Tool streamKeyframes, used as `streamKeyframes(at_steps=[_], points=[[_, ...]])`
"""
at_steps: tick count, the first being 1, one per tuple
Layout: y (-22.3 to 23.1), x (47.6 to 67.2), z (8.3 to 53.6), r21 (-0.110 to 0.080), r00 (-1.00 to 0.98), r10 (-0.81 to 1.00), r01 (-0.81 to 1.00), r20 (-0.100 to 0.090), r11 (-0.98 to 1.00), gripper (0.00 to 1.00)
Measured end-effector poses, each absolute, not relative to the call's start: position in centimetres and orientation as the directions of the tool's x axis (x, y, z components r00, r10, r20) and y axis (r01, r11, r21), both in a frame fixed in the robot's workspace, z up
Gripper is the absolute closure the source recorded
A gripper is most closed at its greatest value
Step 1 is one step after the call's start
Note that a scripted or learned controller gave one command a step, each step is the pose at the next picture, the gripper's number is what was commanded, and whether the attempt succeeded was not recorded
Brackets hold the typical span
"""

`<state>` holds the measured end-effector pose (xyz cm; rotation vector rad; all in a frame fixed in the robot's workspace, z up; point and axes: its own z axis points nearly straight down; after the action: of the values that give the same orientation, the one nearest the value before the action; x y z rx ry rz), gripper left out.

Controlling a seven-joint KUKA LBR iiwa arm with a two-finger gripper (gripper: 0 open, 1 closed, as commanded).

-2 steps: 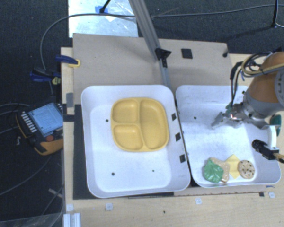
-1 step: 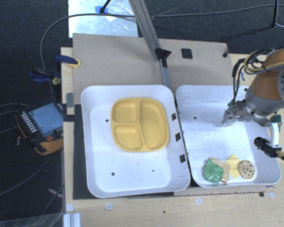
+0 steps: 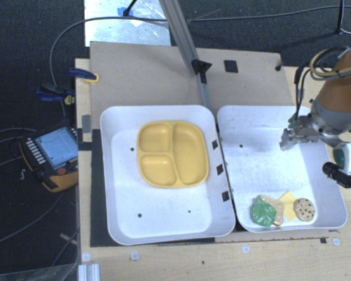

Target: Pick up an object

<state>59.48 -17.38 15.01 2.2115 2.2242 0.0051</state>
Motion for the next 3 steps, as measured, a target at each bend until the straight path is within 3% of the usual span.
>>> streamKeyframes(at_steps=[1, 2, 3], points=[[-17.1, 59.5, 21.5, 0.008, -0.007, 1.000, 1.000, -0.002, 0.007, 1.00], [-17.1, 59.6, 23.8, 0.005, -0.007, 1.000, 1.000, -0.001, 0.007, 1.00], [-12.3, 58.7, 23.3, 0.001, -0.009, 1.000, 1.000, 0.001, 0.009, 1.00]])
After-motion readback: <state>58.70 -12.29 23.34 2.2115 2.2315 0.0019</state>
